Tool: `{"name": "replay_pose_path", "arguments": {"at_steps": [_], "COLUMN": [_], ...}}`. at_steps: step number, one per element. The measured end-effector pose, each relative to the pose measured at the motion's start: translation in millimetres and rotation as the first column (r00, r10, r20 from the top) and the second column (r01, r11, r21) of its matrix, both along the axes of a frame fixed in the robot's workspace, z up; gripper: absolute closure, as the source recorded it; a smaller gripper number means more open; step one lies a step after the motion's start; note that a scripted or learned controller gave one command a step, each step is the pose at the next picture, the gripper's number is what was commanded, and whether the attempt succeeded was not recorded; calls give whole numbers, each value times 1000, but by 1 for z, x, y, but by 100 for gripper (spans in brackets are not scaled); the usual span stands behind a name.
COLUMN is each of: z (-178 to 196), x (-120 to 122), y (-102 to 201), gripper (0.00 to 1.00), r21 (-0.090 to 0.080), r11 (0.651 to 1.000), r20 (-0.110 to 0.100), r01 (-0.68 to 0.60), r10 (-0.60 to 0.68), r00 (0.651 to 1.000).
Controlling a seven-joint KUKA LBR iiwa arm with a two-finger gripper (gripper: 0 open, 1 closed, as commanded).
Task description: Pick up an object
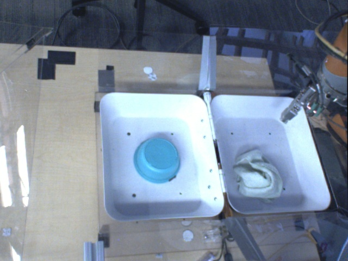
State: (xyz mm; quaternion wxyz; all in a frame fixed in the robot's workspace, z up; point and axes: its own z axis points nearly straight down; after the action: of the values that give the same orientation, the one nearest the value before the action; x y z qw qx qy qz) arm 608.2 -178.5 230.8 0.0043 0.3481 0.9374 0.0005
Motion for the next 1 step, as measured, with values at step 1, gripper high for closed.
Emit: {"name": "replay_pose_path", "arguments": {"at_steps": [1], "z": [16], "x": [-78], "y": [-18], "gripper": [100], "r21": [0], "r11": [996], "r20": [-2], "r01": [-85], "r10": [85], "r00": [996]}}
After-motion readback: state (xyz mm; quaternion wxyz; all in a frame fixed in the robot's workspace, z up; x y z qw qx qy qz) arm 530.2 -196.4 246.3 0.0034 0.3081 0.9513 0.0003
